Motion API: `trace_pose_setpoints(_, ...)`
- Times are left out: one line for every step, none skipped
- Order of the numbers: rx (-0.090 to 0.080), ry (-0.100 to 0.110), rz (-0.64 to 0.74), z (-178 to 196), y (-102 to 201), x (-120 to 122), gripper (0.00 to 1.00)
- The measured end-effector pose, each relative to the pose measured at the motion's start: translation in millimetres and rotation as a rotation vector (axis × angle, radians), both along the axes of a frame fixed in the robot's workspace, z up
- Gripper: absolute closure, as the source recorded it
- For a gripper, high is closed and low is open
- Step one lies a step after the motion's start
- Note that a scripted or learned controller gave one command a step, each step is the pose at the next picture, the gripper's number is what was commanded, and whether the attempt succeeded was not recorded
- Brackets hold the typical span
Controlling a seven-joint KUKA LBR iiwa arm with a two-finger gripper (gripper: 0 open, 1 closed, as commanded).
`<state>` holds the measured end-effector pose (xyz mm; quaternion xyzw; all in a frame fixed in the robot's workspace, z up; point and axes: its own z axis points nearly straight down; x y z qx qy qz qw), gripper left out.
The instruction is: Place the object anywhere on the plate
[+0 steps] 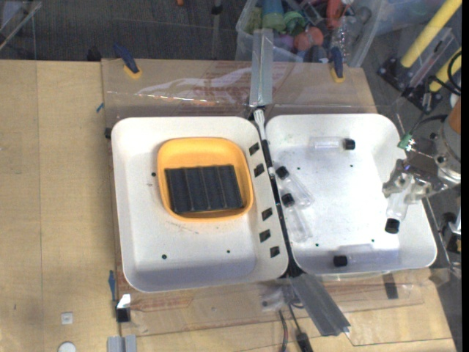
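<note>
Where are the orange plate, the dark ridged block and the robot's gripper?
Orange plate point(174, 155): camera view, on its bare upper-left rim.
Dark ridged block point(204, 188): camera view, middle of its top, lying on the plate.
Gripper point(394, 215): camera view, between its fingertips, over the right bin.

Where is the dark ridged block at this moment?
In the camera view, the dark ridged block lies flat on the orange plate in the left bin, far from the gripper over the right bin.

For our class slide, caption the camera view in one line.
Dark ridged rectangular block lies on orange plate in left white bin; gripper hangs above right white bin.
</note>
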<state>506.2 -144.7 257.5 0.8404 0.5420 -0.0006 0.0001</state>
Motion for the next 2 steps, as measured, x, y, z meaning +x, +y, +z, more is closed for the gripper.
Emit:
trace_pose_setpoints(0.000, -0.001, 0.181, -38.5, -9.9, 58.8, 1.00)
trace_pose_setpoints(-0.001, -0.003, 0.463, -33.0, -6.9, 97.2, 1.00)
